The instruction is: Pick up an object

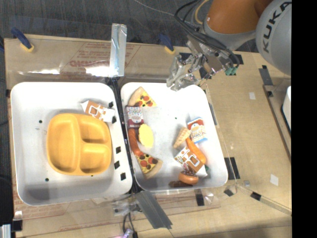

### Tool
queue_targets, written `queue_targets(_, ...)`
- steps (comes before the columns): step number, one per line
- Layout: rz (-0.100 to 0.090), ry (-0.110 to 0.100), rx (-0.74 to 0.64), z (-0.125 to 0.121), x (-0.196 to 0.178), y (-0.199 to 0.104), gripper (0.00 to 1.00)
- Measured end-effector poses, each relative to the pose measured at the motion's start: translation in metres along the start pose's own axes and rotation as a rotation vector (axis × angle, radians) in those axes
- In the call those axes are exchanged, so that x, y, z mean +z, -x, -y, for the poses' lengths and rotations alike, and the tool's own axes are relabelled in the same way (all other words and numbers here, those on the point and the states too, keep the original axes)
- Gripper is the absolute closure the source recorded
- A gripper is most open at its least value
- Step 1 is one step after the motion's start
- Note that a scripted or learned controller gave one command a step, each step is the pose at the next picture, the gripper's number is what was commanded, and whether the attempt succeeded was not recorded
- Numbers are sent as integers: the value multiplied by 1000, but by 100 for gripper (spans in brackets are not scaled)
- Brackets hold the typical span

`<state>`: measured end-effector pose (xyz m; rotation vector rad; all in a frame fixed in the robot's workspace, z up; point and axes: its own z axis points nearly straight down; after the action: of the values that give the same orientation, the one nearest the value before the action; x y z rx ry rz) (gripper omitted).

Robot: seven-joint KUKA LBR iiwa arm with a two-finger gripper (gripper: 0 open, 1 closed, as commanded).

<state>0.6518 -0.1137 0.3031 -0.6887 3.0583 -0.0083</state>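
Claw [179,78] hangs over the right bin's [214,117] far rim, gripping nothing; whether it is open I cannot tell. Nearest, just left of it, lies a pizza slice [141,98]; more toy food sits nearer the camera around bare floor. A yellow tray [79,144] lies in the left bin [25,108].

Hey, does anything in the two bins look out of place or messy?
One thing: a small carton in the left bin sits wedged under the rim of the yellow tray, tilted rather than flat. The toy food in the right bin is scattered loosely, but nothing looks spilled or broken.
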Motion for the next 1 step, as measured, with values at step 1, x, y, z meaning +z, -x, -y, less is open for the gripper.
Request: queue_targets(1, -4, 6, -7, -39, 19, 25, 100)
